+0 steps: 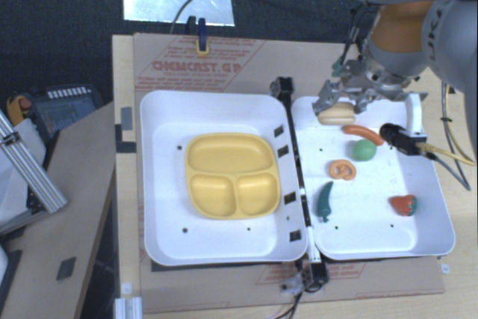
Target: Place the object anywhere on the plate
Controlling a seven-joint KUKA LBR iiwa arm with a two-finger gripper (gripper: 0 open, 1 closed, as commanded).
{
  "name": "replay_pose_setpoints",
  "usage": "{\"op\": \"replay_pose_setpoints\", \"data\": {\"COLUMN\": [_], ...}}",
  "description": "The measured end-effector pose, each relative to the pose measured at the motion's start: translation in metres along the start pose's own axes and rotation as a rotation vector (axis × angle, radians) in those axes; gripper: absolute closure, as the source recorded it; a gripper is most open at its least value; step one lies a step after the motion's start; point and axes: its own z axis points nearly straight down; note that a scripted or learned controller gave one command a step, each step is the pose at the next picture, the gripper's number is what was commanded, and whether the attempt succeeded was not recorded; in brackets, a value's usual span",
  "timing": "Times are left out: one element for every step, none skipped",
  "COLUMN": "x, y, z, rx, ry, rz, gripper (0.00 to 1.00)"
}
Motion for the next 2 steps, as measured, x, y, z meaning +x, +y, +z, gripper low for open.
{"op": "replay_pose_setpoints", "data": {"x": [0.054, 0.105], "y": [0.001, -0.016], "z": [0.005, -0.002], "rx": [-0.001, -0.001], "ry": [0.001, 0.001], "rz": [-0.001, -0.001], "gripper": [1.0, 1.0]}}
